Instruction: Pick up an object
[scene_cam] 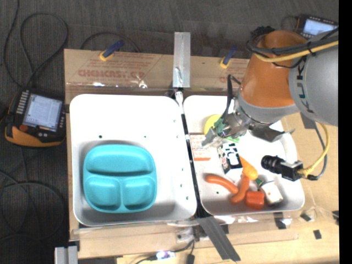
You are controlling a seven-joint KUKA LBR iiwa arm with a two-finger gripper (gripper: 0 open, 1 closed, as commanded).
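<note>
Over the right bin: the two-finger gripper (223, 130) is seen low above the upper-left part of the shallow white right-hand bin (291, 199), beneath the grey arm with the orange band (275, 65).
Gripper state: it cannot be told from this slant whether anything is clamped; the tips are blurred against the clutter.
Nearest object: a round yellow fruit-like piece (210, 123) lies just beside the tips, partly hidden by them, with something small and green (221, 126) touching it.
Other candidates: a black-and-white printed carton (229, 155) sits just below the gripper; further out lie a long orange-red sausage-shaped toy (221, 183), an orange carrot-like toy (246, 179), a red block (254, 199) and a small white cup-like item (272, 191).
Risk, slip: the yellow piece is judged rounded, so it could be squeezed out sideways.
Risk, double contact: the carton could be nudged or caught along with the target, since the items lie close.
Risk, wall: the divider between the bins (187, 147) is near; a finger could be struck on it.
Edges: the far rim is close behind the gripper.
Open room: bare floor is seen in the right bin's upper right; the left white bin (110, 109) holds a turquoise divided plastic tray (119, 176), well apart.
</note>
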